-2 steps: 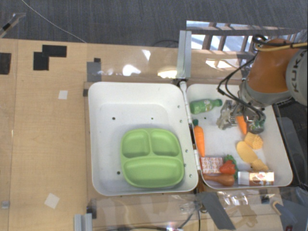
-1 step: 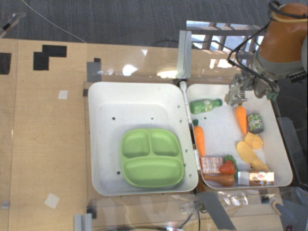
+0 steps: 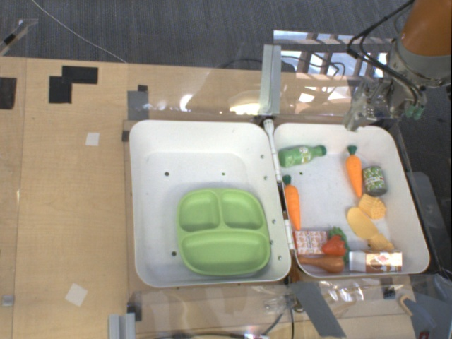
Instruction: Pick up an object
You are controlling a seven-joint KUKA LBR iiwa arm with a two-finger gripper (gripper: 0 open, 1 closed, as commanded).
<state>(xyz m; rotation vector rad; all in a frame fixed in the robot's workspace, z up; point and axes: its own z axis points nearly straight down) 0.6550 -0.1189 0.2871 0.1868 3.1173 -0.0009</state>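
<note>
I record two shallow white plastic bins side by side on the wooden bench: the left bin (image 3: 152,189) and the right bin (image 3: 402,168).

Left bin: one item, a light green divided plastic plate (image 3: 222,232) with three compartments, lying flat toward the near right of the bin.

Right bin, counted:
- One green plastic bottle (image 3: 301,155), lying on its side at the far left.
- Two orange toy carrots: the first carrot (image 3: 292,203) along the left wall, the second carrot (image 3: 354,174) toward the far right.
- One dark green patterned can (image 3: 374,180), just beside the second carrot.
- Yellow chip-like pieces (image 3: 366,221) clustered at the right; I count about three, though overlap makes this uncertain.
- One red-and-white printed packet (image 3: 309,241) at the near edge.
- One red strawberry-like toy (image 3: 335,246) touching the packet.
- One white labelled bottle (image 3: 374,261) lying along the near wall.

The grey two-finger gripper (image 3: 372,108) hangs above the far rim of the right bin, clear of all contents. I cannot tell how far its fingers are parted; nothing shows between them.
</note>
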